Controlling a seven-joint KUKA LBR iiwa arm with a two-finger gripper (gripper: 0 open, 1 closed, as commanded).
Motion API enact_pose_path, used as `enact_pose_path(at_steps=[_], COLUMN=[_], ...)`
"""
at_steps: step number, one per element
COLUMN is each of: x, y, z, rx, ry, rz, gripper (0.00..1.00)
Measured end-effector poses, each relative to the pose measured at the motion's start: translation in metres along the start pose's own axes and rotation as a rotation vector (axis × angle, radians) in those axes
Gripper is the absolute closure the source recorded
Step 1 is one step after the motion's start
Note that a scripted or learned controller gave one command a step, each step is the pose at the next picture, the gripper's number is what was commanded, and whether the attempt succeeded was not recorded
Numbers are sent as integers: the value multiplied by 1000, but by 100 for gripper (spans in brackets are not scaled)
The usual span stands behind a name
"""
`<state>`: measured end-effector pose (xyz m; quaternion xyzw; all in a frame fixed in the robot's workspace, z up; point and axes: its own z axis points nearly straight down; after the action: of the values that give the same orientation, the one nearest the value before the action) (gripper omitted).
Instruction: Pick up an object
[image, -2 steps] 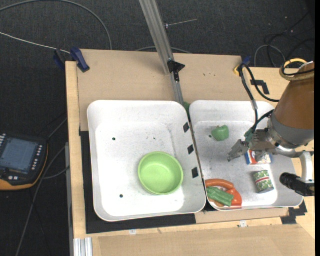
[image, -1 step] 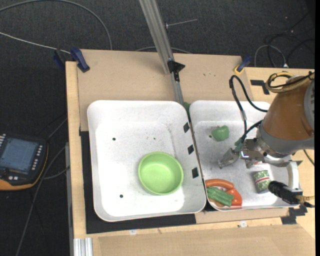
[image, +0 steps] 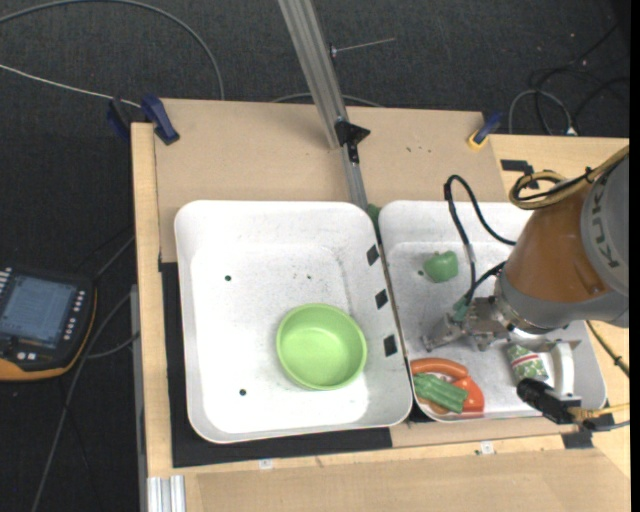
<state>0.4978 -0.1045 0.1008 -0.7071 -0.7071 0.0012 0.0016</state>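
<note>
My gripper (image: 447, 330) hangs low over the middle of the right bin (image: 405, 228), under the arm's orange band (image: 555, 245). A small green round object (image: 440, 266) lies just beyond it toward the bin's back. Right below it, at the front edge, an orange-red dish holding a green piece (image: 447, 389) rests. A white container with a green label (image: 531, 364) lies to the gripper's right, partly under the wrist. The green bowl (image: 320, 347) sits in the left bin (image: 215, 300), apart from the gripper. Nothing is visibly held.
A metal pole (image: 322, 75) slants down from the top to the seam between the bins. Black cables (image: 462, 215) loop over the right bin's back. A handheld pendant (image: 40, 320) lies off the bench at left.
</note>
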Motion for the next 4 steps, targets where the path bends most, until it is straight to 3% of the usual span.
enact_pose_path(at_steps=[1, 2, 4], x=[0, 2, 10], y=[1, 12, 9], z=[-12, -68, -164], rx=[-5, -9, -8], ry=[0, -1, -1], rz=[0, -1, 0], gripper=[100, 100, 100])
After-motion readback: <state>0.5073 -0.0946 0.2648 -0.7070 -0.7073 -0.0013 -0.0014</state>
